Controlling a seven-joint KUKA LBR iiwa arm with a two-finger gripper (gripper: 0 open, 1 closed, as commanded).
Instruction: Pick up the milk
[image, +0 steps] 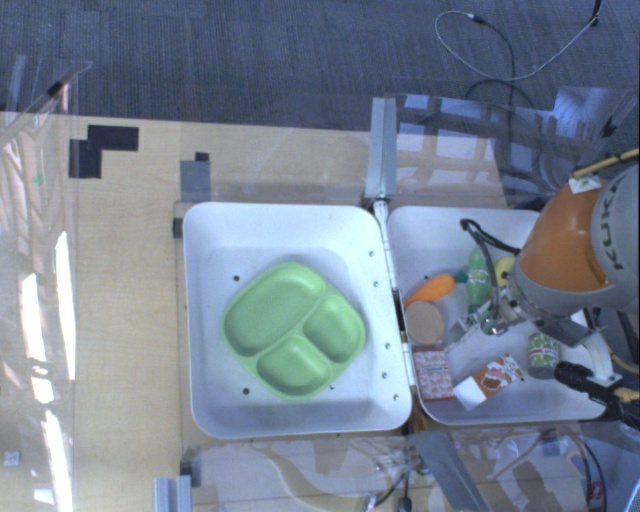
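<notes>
Milk carton (490, 380) lying at front of right bin (440, 225), near small red packet (433, 374). Hand (487, 320) low just above carton; finger state cannot tell.

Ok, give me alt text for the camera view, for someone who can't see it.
A grey and orange arm reaches into the right bin, its tool low among small groceries, near a milk carton and a carrot. The left bin holds a green divided plate.
</notes>
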